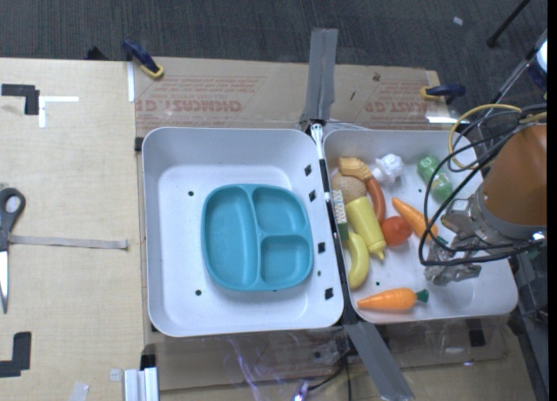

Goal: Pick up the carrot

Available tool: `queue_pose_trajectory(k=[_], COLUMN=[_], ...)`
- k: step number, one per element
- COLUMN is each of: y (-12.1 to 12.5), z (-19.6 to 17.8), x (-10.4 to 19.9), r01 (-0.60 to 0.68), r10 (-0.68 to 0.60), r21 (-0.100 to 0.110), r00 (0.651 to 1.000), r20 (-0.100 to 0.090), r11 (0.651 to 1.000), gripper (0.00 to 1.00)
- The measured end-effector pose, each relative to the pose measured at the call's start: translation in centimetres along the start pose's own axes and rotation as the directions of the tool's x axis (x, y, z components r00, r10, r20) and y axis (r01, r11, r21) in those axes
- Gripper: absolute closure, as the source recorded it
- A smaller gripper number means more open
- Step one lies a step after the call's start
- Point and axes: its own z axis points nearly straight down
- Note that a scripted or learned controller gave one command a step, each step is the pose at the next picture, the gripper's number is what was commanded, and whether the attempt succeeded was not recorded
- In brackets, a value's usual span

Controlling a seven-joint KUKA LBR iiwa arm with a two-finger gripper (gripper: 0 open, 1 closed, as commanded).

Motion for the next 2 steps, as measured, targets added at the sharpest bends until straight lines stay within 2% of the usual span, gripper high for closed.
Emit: queue_pose_trajectory(k=[1,2], y=[6.02,5.85], z=[-7.11,-8.05], x=[-4.81,-5.04], r01=[0.277,0.273], r10=[-0.277,-0.274], r21=[0.003,0.007], r00=[0.961,0.962], r20=[0.002,0.005], r11=[0.961,0.962], gripper=[1.00,1.00])
